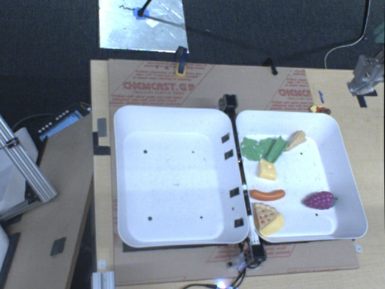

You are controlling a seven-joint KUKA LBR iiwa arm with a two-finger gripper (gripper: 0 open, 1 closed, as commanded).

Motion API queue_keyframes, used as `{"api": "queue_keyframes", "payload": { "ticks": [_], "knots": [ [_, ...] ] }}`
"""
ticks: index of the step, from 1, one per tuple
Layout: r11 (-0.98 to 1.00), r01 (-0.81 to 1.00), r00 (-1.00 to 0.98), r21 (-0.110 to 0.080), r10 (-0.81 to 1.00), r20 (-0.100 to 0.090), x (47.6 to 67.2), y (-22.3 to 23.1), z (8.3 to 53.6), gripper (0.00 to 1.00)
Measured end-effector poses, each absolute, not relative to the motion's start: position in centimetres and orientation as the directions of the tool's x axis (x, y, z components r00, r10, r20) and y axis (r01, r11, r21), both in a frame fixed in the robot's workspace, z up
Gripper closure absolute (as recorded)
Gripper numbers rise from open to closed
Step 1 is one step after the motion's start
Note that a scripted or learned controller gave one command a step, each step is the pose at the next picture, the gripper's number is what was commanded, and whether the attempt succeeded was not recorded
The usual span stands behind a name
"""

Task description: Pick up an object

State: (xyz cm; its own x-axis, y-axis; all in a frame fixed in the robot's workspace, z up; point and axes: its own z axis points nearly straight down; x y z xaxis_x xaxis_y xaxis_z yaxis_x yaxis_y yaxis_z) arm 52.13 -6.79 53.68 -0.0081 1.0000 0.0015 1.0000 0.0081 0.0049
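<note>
The right white bin (337, 161) holds several toy foods. A green leafy piece (263, 148) lies at its upper left, with a beige wedge (295, 140) beside it. Below them sit a yellow cheese chunk (267, 170) and an orange-red sausage (267, 194). A pizza-like slice (268, 218) rests near the front left corner. Purple grapes (319, 200) lie at the lower right. My grey gripper (366, 76) hangs at the view's right edge, beyond the bin's far right corner and well away from every item.
The left white bin (174, 179) adjoins the right one along a hinge strip with black clips (231, 155). A silver sheet (142, 15) lies beyond the bench. A yellow-blue clamp (180, 62) sits at the bench's far edge. An aluminium frame (27, 170) stands at left.
</note>
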Motion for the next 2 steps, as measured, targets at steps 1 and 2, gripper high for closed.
{"api": "queue_keyframes", "payload": {
  "ticks": [1, 2],
  "knots": [
    [0.008, 1.0, -0.008, 0.003, 1.0, 0.001, 48.5, -2.7, 53.5, 1.0],
    [0.008, 1.0, -0.008, 0.003, 1.0, 0.001, 48.7, 1.0, 53.5, 1.0]
  ]
}}
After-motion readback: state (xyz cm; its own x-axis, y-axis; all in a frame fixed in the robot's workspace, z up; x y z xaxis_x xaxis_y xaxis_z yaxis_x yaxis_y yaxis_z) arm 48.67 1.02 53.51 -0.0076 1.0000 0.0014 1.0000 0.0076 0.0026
